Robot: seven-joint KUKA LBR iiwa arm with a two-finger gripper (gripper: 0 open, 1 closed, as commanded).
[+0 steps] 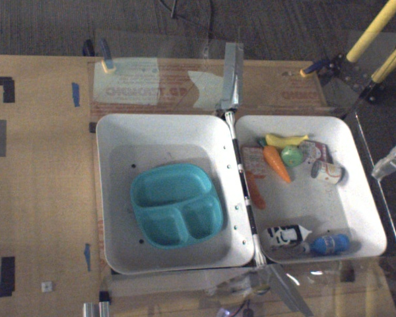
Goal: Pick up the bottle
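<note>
I see the bottle [329, 244] lying on its side in the near right corner of the right bin [366, 177], its blue body close to the front wall and its clear neck pointing left. Just beside that neck, maybe touching it, lies a black and white carton [288, 234]. I judge the bottle light, stiff enough to take a squeeze, and smooth, so being round it may roll or slip out if pinched off centre. I would take it across the blue middle, fingers on the two long sides, though the front wall leaves little room for the near finger.

Further back in the same bin sit a carrot [277, 163], a green ball [291, 155], a banana [285, 139], a small can [328, 171] and a flat red packet [253, 158], all well apart from the bottle. The left bin [112, 144] holds a teal tray [177, 205] with compartments. Both bins rest on the bench [39, 177].

At the right edge a pale shape may be part of the arm; I cannot tell whether the pincer is apart or together
</note>
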